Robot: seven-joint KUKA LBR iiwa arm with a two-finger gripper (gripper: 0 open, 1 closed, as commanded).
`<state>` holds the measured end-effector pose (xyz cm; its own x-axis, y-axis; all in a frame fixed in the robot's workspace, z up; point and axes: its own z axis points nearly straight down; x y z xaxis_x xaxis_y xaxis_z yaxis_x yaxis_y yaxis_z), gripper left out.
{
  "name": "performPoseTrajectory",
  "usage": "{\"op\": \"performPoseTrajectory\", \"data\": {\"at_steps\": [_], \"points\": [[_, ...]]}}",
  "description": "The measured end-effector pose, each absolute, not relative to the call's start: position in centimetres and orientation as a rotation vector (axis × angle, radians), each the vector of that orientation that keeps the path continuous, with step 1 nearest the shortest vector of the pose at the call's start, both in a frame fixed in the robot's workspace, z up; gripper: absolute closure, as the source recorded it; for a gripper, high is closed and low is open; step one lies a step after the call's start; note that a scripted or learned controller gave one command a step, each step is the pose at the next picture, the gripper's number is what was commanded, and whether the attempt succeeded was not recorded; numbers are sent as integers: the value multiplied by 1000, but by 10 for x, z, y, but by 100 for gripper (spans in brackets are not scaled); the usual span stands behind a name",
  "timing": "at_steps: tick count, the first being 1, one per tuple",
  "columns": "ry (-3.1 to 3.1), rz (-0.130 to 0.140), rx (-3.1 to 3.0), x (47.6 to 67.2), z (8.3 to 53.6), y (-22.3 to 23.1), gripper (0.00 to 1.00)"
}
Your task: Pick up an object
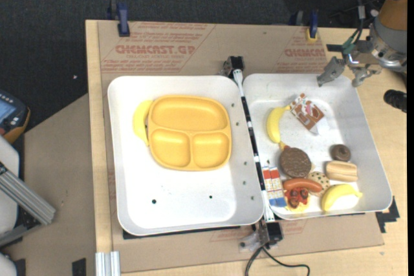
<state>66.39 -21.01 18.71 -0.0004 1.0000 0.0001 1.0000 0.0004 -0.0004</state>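
Note:
My gripper (344,74) hangs open at the far right corner of the right bin (365,132), nothing between its fingers. In that bin lie toy foods: a red-and-white wrapped snack (306,112), a yellow banana (275,124), a brown round cookie (295,162), a small chocolate doughnut (339,152), a hot dog bun (341,171), a red sausage (302,185), a yellow lemon-like piece (339,196) and a red-white-blue packet (272,180). The wrapped snack lies closest to the gripper, a little below and left of it.
The left bin (129,191) holds a yellow divided tray (189,131) with a yellow piece (140,119) tucked under its left edge. A black hinge bar (249,132) runs between the bins. Blue clamps (121,17) hold the board's back edge.

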Motion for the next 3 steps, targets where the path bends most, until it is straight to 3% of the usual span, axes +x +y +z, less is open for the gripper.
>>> {"op": "performPoseTrajectory", "data": {"at_steps": [1, 2, 3], "points": [[-2216, 7, -2208, 603, 93, -140, 0], [-2216, 5, -2213, 537, 88, -96, 0], [-2215, 4, -2222, 512, 84, -118, 0]]}}
